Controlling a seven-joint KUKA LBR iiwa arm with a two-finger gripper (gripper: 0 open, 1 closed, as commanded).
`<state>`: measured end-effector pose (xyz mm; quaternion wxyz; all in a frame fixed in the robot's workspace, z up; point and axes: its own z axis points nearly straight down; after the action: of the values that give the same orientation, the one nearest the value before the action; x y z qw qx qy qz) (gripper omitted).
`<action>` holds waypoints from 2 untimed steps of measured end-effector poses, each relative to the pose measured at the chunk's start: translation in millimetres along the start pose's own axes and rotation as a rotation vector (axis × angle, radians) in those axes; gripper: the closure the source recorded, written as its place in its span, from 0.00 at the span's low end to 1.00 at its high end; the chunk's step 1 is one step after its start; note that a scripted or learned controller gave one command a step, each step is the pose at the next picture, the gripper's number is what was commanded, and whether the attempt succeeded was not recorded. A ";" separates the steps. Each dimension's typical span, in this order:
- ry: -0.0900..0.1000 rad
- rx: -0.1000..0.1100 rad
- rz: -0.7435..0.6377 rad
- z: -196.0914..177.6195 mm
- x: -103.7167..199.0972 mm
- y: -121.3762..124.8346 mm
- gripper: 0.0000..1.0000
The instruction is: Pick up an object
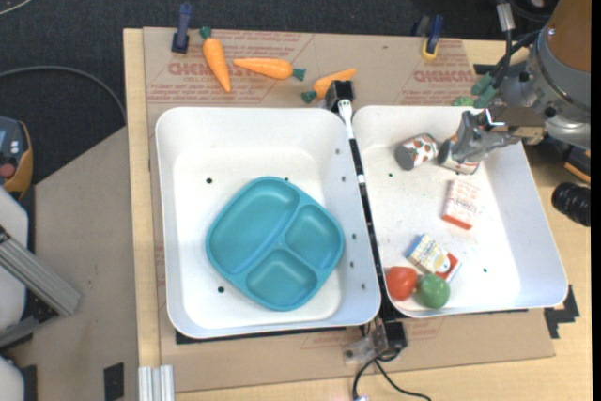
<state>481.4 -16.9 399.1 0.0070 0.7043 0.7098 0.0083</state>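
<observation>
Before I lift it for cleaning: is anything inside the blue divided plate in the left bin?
The blue divided plate shows three bare compartments, with nothing lying in them. What is under it, on the left bin floor, is covered and cannot be seen.

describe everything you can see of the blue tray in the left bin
The blue tray is a teal, plastic-looking divided plate with rounded corners and three compartments, one large and two smaller. It lies flat, turned at an angle, on the floor of the left bin, toward its front. Nothing rests in it or touches it.

Bins white glossy plastic; teal divided tray smooth matt plastic; desk top printed matt cardboard; carrots shiny plastic.
</observation>
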 end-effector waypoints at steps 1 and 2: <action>-0.001 0.007 0.003 -89.8 26.3 0.9 1.00; -0.001 0.013 0.002 -137.9 75.8 39.4 1.00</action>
<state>517.3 58.9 538.0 0.0025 0.7050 0.7092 0.0035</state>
